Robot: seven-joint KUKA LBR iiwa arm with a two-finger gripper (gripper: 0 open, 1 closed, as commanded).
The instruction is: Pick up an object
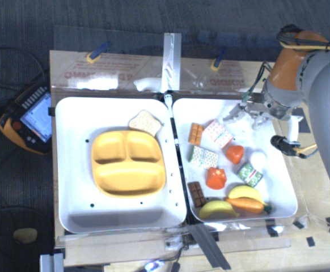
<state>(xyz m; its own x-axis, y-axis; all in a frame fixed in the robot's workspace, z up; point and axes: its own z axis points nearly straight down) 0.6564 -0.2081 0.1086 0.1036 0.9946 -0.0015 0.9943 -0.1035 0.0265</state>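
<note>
The right bin point(287, 194) holds several toy foods: a brown waffle point(195, 134), a white-pink packet point(217, 134), a green-dotted packet point(203, 157), two red pieces point(235, 153) point(216, 178), a white egg point(258, 159), a green carton point(249, 175), a chocolate bar point(197, 194), two bananas point(219, 209) point(245, 192) and a carrot point(248, 205). My gripper point(246, 117) hangs over the bin's far right corner, above bare floor behind the packets. Its fingers point(233, 115) are spread open with nothing between them.
The left bin point(68, 208) holds a yellow divided tray point(128, 161) and a slice of bread point(145, 122) at the tray's far right corner. A metal divider point(171, 55) stands behind the bins. A handheld pendant point(32, 118) lies off the bench to the left.
</note>
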